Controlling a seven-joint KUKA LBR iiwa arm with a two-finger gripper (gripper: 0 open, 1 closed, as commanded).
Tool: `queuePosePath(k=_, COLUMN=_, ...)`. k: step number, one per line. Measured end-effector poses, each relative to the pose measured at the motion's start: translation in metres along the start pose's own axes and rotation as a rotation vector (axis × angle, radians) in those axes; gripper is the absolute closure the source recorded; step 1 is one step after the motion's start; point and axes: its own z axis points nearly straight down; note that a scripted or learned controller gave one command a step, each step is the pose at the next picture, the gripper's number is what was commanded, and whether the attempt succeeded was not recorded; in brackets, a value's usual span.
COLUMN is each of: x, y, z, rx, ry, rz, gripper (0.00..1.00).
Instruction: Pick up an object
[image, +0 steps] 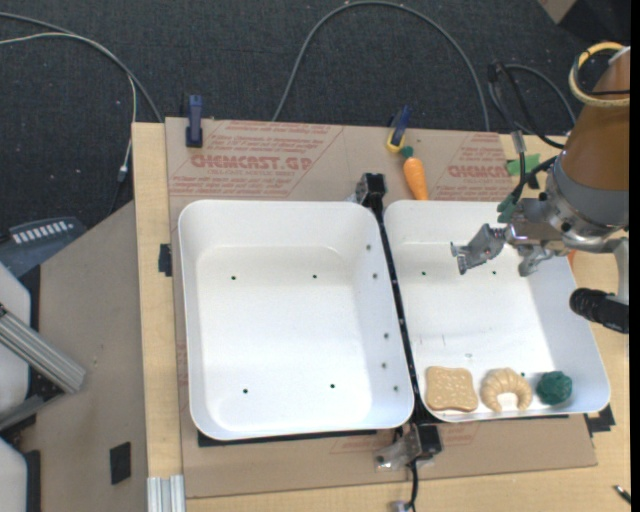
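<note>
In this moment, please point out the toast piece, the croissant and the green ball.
toast piece (450, 389): camera view, middle of its top face.
croissant (505, 388): camera view, its arched back.
green ball (554, 387): camera view, its centre.

Bright even light, soft shadows, sharp

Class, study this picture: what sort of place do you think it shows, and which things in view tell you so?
Most likely a robotics lab test bench. A robot arm with a gripper reaches over two white bins, toy food such as a croissant lies in one, and clamps and cables surround the board.
</note>
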Motion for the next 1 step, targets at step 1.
queuePosePath(k=1, x=0.0000, y=0.0000, z=0.0000, rx=0.000, ry=0.000, rz=0.000, gripper=0.00)
